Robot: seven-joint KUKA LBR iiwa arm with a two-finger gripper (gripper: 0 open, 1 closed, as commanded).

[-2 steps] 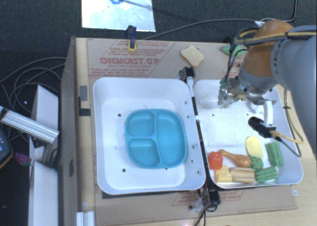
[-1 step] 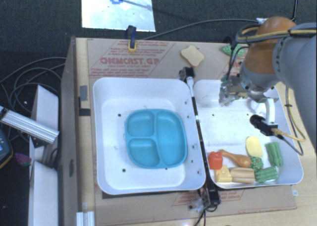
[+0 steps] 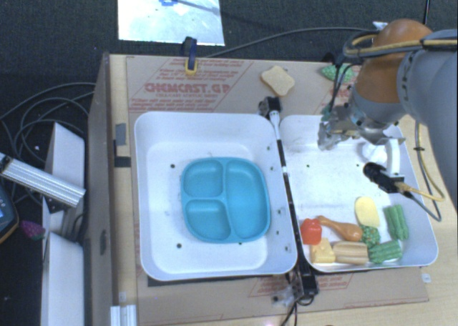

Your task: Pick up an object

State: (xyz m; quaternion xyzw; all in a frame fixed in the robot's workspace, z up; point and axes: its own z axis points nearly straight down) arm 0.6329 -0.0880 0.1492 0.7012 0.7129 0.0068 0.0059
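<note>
The arm comes in from the right, and its gripper (image 3: 330,136) hangs over the far end of the right bin (image 3: 315,178); from here I cannot tell whether it grips anything. The toy foods lie heaped in that bin's near corner: a red pepper (image 3: 310,231), a yellow piece (image 3: 366,211), green beans (image 3: 396,221) and a bread stick (image 3: 350,252). The left bin (image 3: 154,174) holds a blue divided plate (image 3: 225,199). A tan sponge (image 3: 278,80) sits on the worktop (image 3: 215,85) behind the bins.
</note>
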